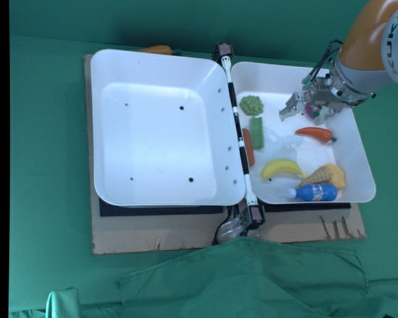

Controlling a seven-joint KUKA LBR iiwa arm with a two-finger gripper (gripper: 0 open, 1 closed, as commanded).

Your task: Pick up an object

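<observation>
The arm's jaws (308,108) hang over the upper part of the right bin (361,171); whether they are apart or together, I cannot tell, though a small purple object (310,110) shows among them. Below lie a red pepper (315,134), banana (282,169), ice-cream cone (326,175), blue bottle (314,192), broccoli (253,107) and carrot (248,146). The left bin (119,61) adjoins it.

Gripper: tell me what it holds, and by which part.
Cannot be told: the two-finger gripper is over the right white bin, a small purple object beside its fingers.
</observation>
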